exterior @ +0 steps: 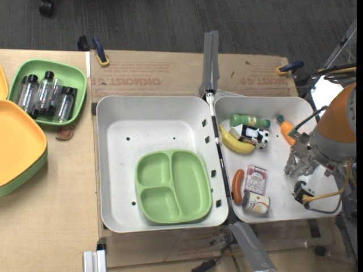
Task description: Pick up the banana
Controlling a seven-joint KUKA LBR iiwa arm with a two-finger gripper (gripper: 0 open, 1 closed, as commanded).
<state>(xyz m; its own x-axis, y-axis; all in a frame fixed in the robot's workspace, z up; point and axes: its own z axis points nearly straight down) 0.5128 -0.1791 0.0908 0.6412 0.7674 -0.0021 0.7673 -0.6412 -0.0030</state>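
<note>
The yellow banana (235, 141) lies in the right bin (278, 103), near its left wall, curved with its ends pointing up. A black and white toy cow (254, 135) rests against its right side. My gripper (297, 164) hangs low over the right part of the same bin, well to the right of the banana and a little nearer the front. It touches neither the banana nor anything else that I can make out. The arm's orange band (342, 118) sits above it at the right edge.
The right bin also holds a green bottle (249, 120), an orange carrot (287, 130), a red sausage (237, 183), a pink box (256, 180) and a small tub (256, 204). A green divided plate (173, 186) lies in the left bin (113, 152). Orange plates (20, 149) and a green tray of bottles (48, 92) stand far left.
</note>
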